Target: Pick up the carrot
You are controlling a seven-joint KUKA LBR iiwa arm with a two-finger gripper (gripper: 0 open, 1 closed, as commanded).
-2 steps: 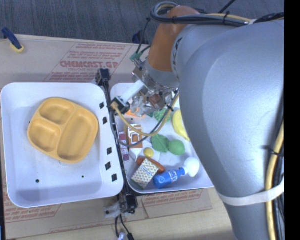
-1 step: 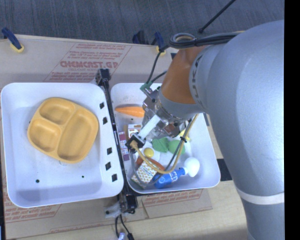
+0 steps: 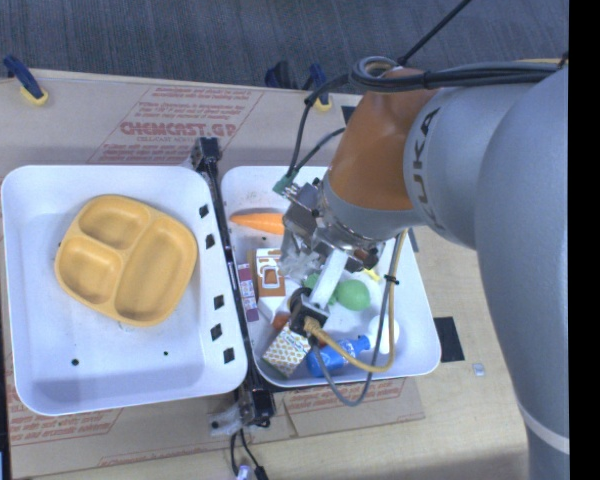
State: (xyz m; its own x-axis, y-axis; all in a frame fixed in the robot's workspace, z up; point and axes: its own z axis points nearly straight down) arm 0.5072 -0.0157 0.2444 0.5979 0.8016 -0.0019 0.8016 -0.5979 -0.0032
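The orange carrot point(image 3: 257, 222) lies in the right bin point(image 3: 242, 183) near its back left part, its right end hidden under the arm. My gripper point(image 3: 302, 264) hangs low over the middle of that bin, just right of and in front of the carrot. The wrist and its fittings cover the fingers, and nothing is seen held.
A yellow divided plate point(image 3: 126, 258) sits in the left bin point(image 3: 30, 368). In the right bin lie a small orange-and-white carton point(image 3: 270, 273), a green ball point(image 3: 353, 295), a patterned cube point(image 3: 286, 351) and a blue object point(image 3: 352, 348). The arm covers the right bin's right half.
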